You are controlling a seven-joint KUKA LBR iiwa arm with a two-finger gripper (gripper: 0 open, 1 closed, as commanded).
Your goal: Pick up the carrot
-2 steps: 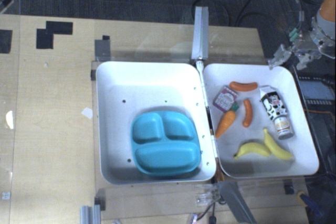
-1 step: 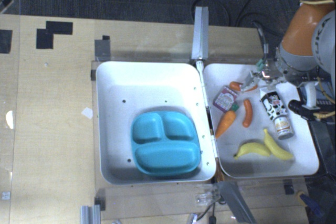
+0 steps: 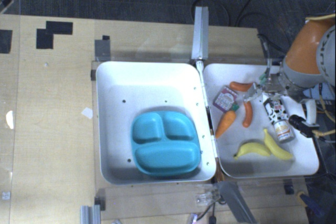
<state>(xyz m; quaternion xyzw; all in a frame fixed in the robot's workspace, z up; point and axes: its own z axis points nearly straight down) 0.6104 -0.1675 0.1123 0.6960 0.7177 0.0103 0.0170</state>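
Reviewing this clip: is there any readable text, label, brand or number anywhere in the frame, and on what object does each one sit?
No text in this frame can be read.
Small purple and white packet: printed front, too blurred to read.
White bottle with black patches: markings and label too small to read.
Black square marks on the wooden bench: plain shapes, no characters.

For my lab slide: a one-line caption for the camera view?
Pincer poised over the right bin, near the carrot; blue divided tray in the left bin.
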